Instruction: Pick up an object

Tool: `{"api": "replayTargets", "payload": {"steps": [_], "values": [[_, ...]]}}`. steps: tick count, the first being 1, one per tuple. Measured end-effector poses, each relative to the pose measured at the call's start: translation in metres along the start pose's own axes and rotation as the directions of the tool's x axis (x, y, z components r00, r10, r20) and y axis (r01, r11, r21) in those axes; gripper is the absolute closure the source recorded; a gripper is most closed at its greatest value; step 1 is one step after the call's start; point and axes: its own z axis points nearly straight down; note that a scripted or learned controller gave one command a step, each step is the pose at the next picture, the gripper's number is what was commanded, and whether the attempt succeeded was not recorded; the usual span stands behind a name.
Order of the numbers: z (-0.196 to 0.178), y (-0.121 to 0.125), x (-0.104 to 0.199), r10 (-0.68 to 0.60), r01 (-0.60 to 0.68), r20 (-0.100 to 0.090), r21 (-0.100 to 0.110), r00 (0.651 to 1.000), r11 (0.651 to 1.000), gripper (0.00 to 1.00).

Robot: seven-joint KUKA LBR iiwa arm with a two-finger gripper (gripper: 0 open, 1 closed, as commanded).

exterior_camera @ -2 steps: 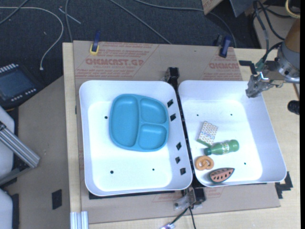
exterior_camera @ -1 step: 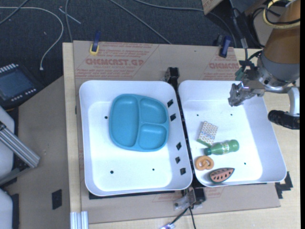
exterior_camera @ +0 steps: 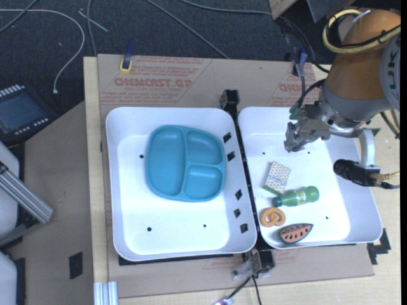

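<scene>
In the upper half of the right bin (exterior_camera: 372, 220), over bare white floor: the gripper (exterior_camera: 297, 140), hung from the grey and orange arm (exterior_camera: 356, 75) reaching in from 2 o'clock. Nothing visibly held; wide or narrow, impossible to tell from this slant. Closest below, toward 7 o'clock and near but apart: a small patterned packet (exterior_camera: 277, 175), lying flat, turned slightly on its corner. Just past it at 6 o'clock from the tool: a green bottle (exterior_camera: 297, 197) on its side, long axis running roughly 3 to 9 o'clock with the cap end at 3, pale end close to the packet's lower edge. Further along the same line, near the bin's 6 o'clock rim: an orange pretzel (exterior_camera: 273, 217) and a toy watermelon slice (exterior_camera: 296, 232), almost side by side. Well off at 9 o'clock, across the divider, in the left bin (exterior_camera: 121, 189): a blue divided plate (exterior_camera: 186, 162). Likely best bet for a pick: the packet, by nearness, calling for a short move down the view and a little toward 9; for the bottle instead, a closing line across its long axis, 12 to 6.
</scene>
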Motion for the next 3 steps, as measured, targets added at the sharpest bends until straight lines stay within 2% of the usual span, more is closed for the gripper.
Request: {"api": "replayTargets", "payload": {"steps": [1, 2, 3], "values": [[0.013, -0.017, 0.053, 0.000, 0.000, 0.000, 0.001, 1.000, 1.000, 1.00], [0.012, -0.025, 0.109, -0.001, 0.001, 0.001, -0.001, 1.000, 1.000, 1.00], [0.001, -0.046, 0.156, -0.002, 0.002, 0.000, -0.001, 1.000, 1.000, 1.00]]}}
